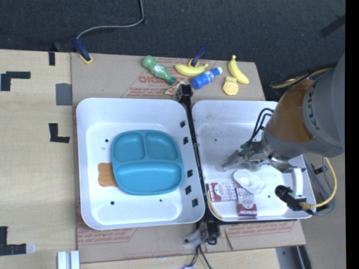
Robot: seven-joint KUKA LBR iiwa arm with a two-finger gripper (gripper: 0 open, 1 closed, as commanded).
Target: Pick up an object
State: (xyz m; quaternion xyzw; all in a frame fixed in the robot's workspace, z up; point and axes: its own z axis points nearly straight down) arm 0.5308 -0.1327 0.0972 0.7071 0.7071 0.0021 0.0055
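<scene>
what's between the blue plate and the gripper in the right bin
In the camera view, the black divider where the two bins meet lies between the blue plate and the gripper; past it, only bare white floor of the right bin.

Red print on the cardboard, none of it legible

Faint red lettering runs across the cardboard sheet (147, 83) just behind the left bin, too blurred to make out a word, and more red marks line the cardboard strip (112, 235) along the front edge. The red and white cartons (231, 197) in the right bin carry printed labels, but the print is too small to read.
</scene>
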